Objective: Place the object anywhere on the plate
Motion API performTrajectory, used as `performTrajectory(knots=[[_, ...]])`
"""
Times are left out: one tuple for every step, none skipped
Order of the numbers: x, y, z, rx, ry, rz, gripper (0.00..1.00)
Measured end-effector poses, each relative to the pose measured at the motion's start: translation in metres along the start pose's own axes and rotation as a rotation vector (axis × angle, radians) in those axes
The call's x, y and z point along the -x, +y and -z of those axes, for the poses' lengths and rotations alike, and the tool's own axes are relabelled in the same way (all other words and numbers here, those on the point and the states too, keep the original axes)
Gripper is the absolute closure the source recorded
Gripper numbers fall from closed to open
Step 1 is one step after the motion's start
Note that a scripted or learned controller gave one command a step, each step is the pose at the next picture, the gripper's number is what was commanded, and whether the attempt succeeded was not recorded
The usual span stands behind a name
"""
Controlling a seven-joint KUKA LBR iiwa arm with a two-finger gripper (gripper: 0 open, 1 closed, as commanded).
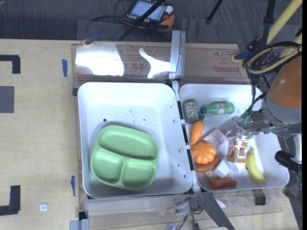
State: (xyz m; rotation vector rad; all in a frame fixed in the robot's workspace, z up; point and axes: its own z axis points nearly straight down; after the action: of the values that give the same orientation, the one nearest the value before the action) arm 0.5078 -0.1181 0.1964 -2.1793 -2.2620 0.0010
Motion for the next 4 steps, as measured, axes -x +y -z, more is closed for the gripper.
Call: performTrajectory(knots=[[0.043,0.007,0.006,0.001,-0.001,0.094,1.0],[-0.036,-0.017,-0.015,-0.006,0.002,-0.041,1.0],[-0.102,-0.024,-0.014,-0.005,0.001,0.122,1.0],[-0.166,-0.02,-0.011,0.007,-0.001,0.245,1.0]])
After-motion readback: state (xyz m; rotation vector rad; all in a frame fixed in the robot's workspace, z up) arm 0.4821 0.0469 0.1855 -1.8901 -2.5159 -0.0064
